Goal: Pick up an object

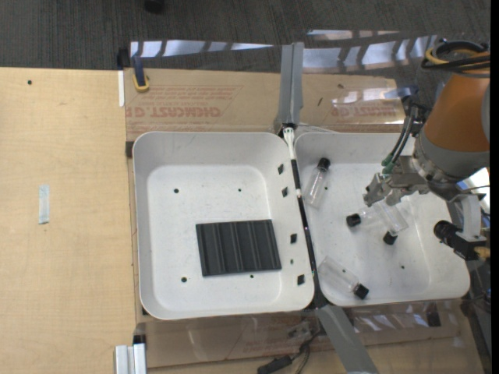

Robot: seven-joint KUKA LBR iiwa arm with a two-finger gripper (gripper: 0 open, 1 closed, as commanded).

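Over the right-hand shallow white bin [437, 287], the grey arm's two-finger gripper [387, 201] hangs low, just above a clear plastic vial with a black cap [395, 223] lying near the bin's middle. You cannot tell from this angle how far the fingers are spread or whether anything sits between them, so treat the vial as not yet held. 2 more clear vials with black caps lie in the same bin: 1 near the upper left wall [316, 181], 1 at the lower left [343, 277]. A small loose black cap [353, 220] rests just left of the gripper. The left-hand white bin [156, 232] holds a dark ribbed rectangular plate [238, 247]. For a clean grasp, you would likely want the fingers straddling the vial's narrow width, centred on its body, and closing only once fully down.
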